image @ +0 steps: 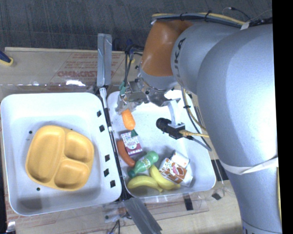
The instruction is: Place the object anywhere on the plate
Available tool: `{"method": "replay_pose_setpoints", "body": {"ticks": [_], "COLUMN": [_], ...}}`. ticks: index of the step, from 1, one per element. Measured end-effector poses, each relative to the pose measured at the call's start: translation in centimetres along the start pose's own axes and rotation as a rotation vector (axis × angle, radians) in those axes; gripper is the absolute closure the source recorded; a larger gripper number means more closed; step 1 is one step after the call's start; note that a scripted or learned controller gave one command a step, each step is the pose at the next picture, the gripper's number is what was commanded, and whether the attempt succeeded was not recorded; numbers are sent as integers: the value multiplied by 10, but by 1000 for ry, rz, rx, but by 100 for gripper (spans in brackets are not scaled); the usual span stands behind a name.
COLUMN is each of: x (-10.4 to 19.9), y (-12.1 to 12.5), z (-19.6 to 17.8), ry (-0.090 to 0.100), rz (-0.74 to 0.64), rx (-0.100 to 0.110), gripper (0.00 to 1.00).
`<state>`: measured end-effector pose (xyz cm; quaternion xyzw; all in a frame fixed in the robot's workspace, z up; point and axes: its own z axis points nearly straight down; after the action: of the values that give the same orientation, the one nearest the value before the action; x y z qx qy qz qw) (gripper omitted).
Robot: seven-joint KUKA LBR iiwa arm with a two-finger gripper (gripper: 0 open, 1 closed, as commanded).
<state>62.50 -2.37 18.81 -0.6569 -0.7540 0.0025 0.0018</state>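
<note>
Camera view: two white bins side by side on the bench. In the left bin, a yellow compartment plate, lying a little toward the bin's front edge, nothing on it. In the right bin, the toys crowded along the left wall and front edge. An orange carrot up near the back left corner, just under the gripper, apparently pinched at its top end between the fingers and hanging clear of the pile. Below it, a small red carton beside an orange-red sausage against the left wall. Nearer the front edge, a green bottle, two yellow bananas and a white printed packet, all touching or overlapping. Grey arm with orange band reaching in over the back right corner, covering much of that side.
</note>
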Motion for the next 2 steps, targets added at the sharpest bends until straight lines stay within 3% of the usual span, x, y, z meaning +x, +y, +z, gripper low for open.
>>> {"method": "replay_pose_setpoints", "body": {"ticks": [1, 2], "x": [39, 102], "y": [-38, -68], "z": [0, 0], "ry": [1, 1], "rz": [-58, -415], "rx": [2, 4], "gripper": [100, 100]}}
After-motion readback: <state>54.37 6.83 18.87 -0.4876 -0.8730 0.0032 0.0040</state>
